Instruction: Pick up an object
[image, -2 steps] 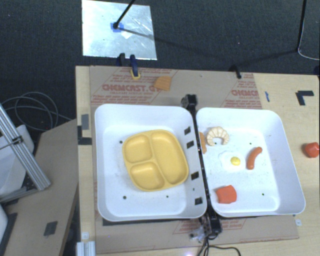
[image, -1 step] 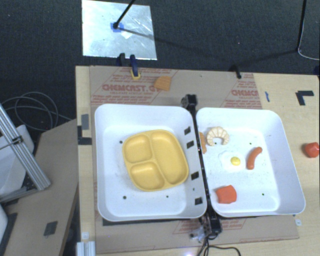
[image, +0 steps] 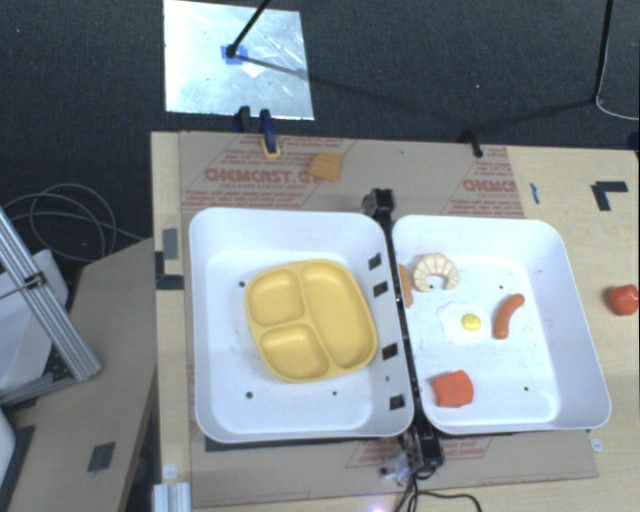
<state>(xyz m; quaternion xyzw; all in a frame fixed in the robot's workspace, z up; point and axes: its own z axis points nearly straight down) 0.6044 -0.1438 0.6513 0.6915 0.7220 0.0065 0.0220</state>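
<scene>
Croissant (image: 436, 270), egg (image: 466, 322), sausage (image: 507, 315) in right bin (image: 575, 300); end effector state unknowable.

White bins: two (image: 290, 225) (image: 560, 250)
Yellow divided plate: one (image: 310, 320)
Sausage: one (image: 508, 314)
Fried egg: one (image: 462, 323)
Croissant: one (image: 436, 270)
Orange blocks: two (image: 452, 389) (image: 622, 299)
</scene>
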